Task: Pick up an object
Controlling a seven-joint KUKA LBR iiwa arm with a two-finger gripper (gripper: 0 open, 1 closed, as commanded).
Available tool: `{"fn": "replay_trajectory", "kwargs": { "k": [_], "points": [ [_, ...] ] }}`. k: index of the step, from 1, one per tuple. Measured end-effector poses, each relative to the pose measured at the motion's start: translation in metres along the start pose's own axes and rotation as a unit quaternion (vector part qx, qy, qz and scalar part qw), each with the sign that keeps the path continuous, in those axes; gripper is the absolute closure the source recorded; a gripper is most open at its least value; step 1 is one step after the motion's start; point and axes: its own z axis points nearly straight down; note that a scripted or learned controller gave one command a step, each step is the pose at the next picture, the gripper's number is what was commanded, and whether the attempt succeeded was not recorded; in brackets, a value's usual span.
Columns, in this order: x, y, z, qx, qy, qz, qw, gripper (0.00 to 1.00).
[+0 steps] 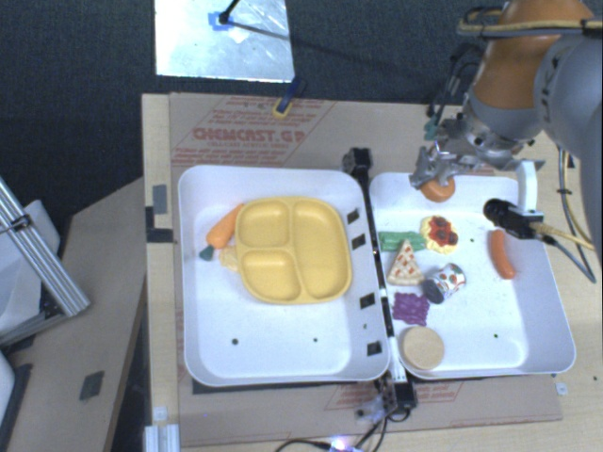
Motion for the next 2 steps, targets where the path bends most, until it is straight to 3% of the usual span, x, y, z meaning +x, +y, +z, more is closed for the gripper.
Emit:
{"fn": "replay_trajectory", "kwargs": {
  "k": [1,2],
  "points": [
    [0.043,0.024,0.003,0.0,0.0,0.001,1.0,1.0],
    [0.057,0.025,0.019,0.002,-0.001,0.002,1.0,1.0]
  ]
}}
